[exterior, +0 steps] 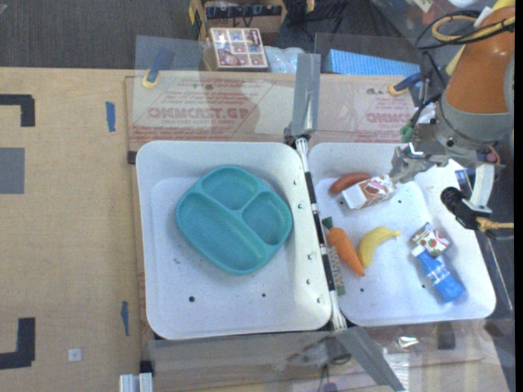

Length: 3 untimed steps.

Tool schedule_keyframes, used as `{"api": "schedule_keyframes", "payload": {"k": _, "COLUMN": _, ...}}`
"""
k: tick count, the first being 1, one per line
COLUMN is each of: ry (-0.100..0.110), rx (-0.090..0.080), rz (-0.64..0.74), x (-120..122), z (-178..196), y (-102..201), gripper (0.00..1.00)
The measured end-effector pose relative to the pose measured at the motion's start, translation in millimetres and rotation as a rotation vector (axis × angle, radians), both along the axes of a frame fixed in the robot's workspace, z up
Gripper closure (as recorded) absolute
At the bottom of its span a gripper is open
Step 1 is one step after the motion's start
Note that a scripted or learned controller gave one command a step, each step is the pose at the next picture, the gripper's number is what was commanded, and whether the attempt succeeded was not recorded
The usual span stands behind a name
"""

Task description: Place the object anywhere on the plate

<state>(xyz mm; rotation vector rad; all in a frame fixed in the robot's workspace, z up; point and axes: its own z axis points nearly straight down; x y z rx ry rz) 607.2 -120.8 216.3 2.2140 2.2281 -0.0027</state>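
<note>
Teal, the plate [234,219] sat bare in the left bin [163,300]. The gripper [406,163] hovered by the small carton [369,193], perhaps touching; its grip was unreadable. Grasping came next.

Grey arm [474,121] with an orange band, black cables, and a metal tool [406,163].

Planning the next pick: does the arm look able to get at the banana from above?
Probably yes. The banana lies uncovered in the right bin, slightly apart from the carrot, and the gripper hovers nearby.
</note>
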Motion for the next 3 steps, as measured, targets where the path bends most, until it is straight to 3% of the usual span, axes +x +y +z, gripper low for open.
{"api": "schedule_keyframes", "payload": {"k": 1, "ry": -0.002, "rx": 0.0, "rz": -0.074, "x": 60, "z": -14, "y": -15, "gripper": 1.0}}
{"api": "schedule_keyframes", "payload": {"k": 2, "ry": 0.002, "rx": 0.001, "rz": -0.115, "x": 60, "z": -48, "y": -37, "gripper": 1.0}}
{"api": "schedule_keyframes", "payload": {"k": 3, "ry": -0.003, "rx": 0.0, "rz": -0.243, "x": 60, "z": -14, "y": -5, "gripper": 1.0}}
